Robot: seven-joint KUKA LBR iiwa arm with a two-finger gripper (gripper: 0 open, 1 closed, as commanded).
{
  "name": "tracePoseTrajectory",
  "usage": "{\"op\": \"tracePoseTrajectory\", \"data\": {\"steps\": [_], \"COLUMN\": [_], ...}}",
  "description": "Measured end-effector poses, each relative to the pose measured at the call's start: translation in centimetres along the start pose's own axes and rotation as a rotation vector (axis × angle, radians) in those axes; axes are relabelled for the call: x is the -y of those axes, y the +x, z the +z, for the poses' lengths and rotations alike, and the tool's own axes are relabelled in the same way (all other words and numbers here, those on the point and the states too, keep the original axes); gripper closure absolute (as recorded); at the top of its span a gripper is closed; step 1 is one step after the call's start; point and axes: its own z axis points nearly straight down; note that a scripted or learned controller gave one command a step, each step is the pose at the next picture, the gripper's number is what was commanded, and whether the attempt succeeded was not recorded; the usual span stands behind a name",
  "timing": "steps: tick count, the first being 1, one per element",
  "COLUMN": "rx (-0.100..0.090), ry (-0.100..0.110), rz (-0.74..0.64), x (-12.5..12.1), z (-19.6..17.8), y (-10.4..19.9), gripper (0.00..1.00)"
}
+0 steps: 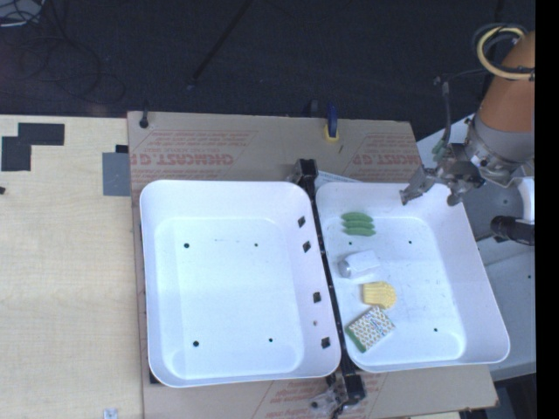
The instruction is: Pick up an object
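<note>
Green pods point(357, 224) lie nearest, down-left of the gripper point(434, 190) over the right bin's point(476, 326) far rim; fingers seemingly spread, empty.

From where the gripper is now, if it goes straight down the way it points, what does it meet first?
Probably the rim or bare floor near the far right corner of the right bin. The gripper hangs above that corner, well apart from the green object. Depth is unclear from this slanted view.

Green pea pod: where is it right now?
The green pea pod lies in the right bin, toward its far left part, just beyond the small white block and the yellow piece.
</note>
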Motion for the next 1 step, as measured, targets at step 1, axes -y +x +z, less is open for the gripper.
{"op": "tracePoseTrajectory", "data": {"steps": [1], "rx": [0.0], "ry": [0.0], "rz": [-0.002], "x": [-0.03], "z": [-1.0], "y": [0.01], "gripper": [1.0]}}
